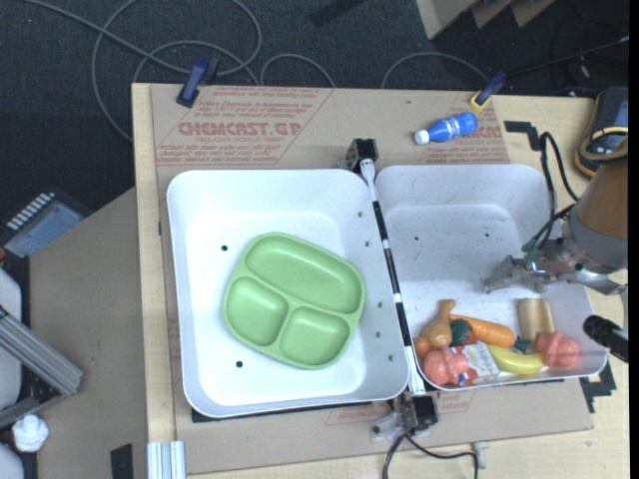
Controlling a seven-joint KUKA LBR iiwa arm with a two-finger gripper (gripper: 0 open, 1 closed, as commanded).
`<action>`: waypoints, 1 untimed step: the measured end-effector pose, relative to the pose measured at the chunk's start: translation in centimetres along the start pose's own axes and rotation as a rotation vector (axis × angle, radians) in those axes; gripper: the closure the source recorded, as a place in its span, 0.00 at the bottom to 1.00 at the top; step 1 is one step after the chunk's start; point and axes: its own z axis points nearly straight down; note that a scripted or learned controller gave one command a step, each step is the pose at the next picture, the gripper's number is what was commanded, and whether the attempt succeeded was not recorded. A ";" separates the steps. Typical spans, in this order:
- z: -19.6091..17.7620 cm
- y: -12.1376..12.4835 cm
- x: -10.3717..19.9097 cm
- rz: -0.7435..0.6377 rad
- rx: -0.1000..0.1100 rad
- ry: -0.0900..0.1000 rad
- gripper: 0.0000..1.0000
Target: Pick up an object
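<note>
reaching: we see the gripper (499,276) low over the right bin (454,193), its grey fingertips pointing toward the view's left, above bare bin floor.
jaws: we cannot tell whether they are wide or narrow; the tips blur together at this size, and we see nothing between them.
arm: we see it come in from the right edge, the wrist (559,257) tilted down, the orange band (609,203) above it.
nearest things: we find the toy food heaped in the near part of the right bin, just below the gripper and apart from it.
carrot (486,330): lying flat, orange with a green top, toward the view's left.
banana (516,360): yellow, at the near wall.
tan roll (535,317): upright-looking cylinder, beside the carrot's tip.
pink pieces: one (446,367) at the heap's left, one (559,349) at its right.
pear-like piece (436,324): orange-tan, left of the carrot.
left bin (195,267): we see a green divided plate (294,298) with three compartments.
bench (250,123): a blue and white bottle (447,129) lies beyond the right bin.
</note>
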 end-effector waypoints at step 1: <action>-0.2 13.2 0.5 -0.004 -0.001 0.008 0.00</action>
